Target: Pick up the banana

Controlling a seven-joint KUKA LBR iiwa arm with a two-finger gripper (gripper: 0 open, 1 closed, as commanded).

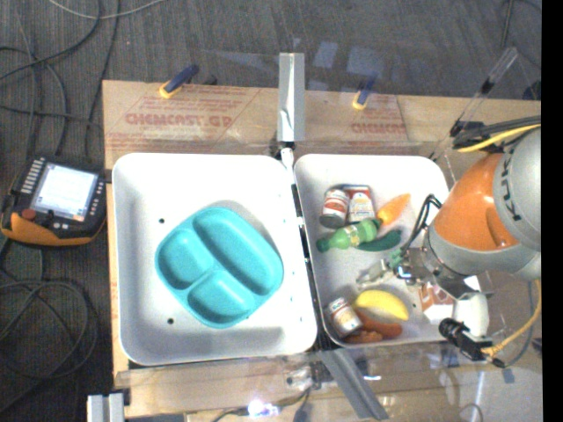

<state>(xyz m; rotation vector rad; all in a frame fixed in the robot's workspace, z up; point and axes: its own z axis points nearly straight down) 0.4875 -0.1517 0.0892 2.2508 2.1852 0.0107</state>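
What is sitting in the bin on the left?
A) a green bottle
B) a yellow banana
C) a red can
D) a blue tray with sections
D: the blue tray with sections lies alone in the left bin, while the toy food is piled in the right bin.

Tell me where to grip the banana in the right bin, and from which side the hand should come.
Grip the banana across its thick middle, coming straight down from above. It lies flat near the right bin's front wall, long axis roughly left-right. A can crowds its left end and a reddish item sits just in front, so the top looks like the freest approach. The hand sits just behind it.
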